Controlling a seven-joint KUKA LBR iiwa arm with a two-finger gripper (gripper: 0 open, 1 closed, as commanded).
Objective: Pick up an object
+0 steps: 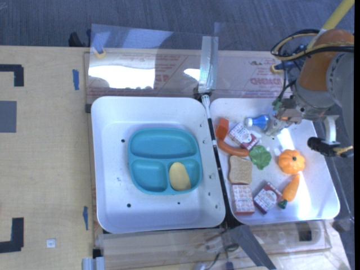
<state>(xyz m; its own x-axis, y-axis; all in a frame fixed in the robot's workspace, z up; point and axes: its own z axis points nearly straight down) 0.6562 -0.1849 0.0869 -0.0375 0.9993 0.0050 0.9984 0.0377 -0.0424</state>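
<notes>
Arm: (323,72) reaches in from the right and slants down over the back of the right bin (329,198), orange band above the wrist.
Gripper: (275,125) low at the bin's back, just beside the bottle; I cannot tell its grip from this angle, and nothing shows between its tips.
Bottle: (257,121) blue and white, lying on its side near the back wall, touching or nearly touching the gripper; I judge it the likely target, being nearest.
Other loose things, right bin: pumpkin (291,161) near the right side; carrot (291,188) just below it; bread (241,170) in the middle; lettuce (260,157) between bread and pumpkin; sausage (232,147) along the left wall; small cartons scattered front and back.
Left bin: (107,167) holds a tray (163,145) with a lemon (179,176) in its lower right compartment, well apart from the gripper.
Why so crowded: the right bin serves as the pick pile, so things lie close and partly touching.
Stage: approach, by my reading; nothing is lifted yet.
Risk: the bottle is round and may roll from a side pinch.
</notes>
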